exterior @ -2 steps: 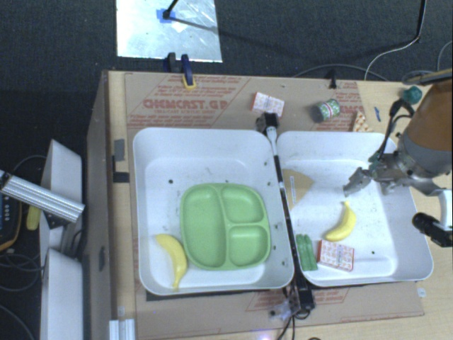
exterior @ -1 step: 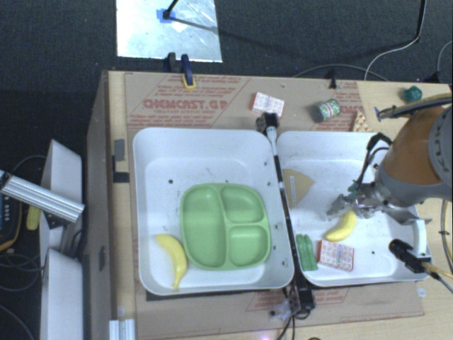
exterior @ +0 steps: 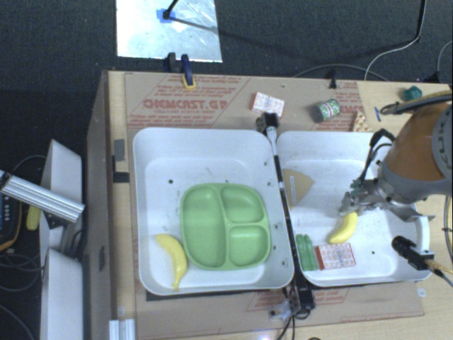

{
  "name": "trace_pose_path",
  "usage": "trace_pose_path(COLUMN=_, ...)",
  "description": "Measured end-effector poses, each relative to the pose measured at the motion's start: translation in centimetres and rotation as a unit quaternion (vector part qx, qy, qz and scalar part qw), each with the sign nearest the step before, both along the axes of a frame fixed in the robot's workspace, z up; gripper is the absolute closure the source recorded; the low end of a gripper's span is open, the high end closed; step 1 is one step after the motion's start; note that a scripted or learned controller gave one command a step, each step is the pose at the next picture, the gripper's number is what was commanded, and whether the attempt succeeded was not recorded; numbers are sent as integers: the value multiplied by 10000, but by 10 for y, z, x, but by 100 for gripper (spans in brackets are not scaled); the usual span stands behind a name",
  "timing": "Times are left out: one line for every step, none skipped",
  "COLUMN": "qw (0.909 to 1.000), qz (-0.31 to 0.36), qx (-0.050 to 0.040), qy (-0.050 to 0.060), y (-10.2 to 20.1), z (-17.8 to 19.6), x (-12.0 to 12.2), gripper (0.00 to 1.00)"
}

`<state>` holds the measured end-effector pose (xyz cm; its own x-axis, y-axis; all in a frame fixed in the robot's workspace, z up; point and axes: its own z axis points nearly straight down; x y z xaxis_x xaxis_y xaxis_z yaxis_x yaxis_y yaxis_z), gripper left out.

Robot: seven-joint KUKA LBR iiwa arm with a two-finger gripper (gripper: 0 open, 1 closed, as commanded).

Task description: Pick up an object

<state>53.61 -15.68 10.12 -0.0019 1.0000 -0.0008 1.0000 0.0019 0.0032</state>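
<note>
Two white bins (exterior: 212, 144) on a cardboard-topped bench (exterior: 184, 101), dark carpet around, end effector (exterior: 356, 202) seemingly touching banana (exterior: 345, 228), grip unclear.

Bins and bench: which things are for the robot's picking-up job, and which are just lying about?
For the job:
gripper
banana under it
other banana
green divided plate
green block
red-and-white card

Just lying about:
roll of tape
paper tag
blue clamp
foil sheet
</note>
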Motion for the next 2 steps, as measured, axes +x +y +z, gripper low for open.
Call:
trace_pose_path(qw=10000, qz=11, qx=1, qy=-8, y=32, z=91, x=48, gripper=100)
trace_pose_path(qw=10000, qz=17, qx=6, qy=1, y=88, z=124, x=38, gripper=100)
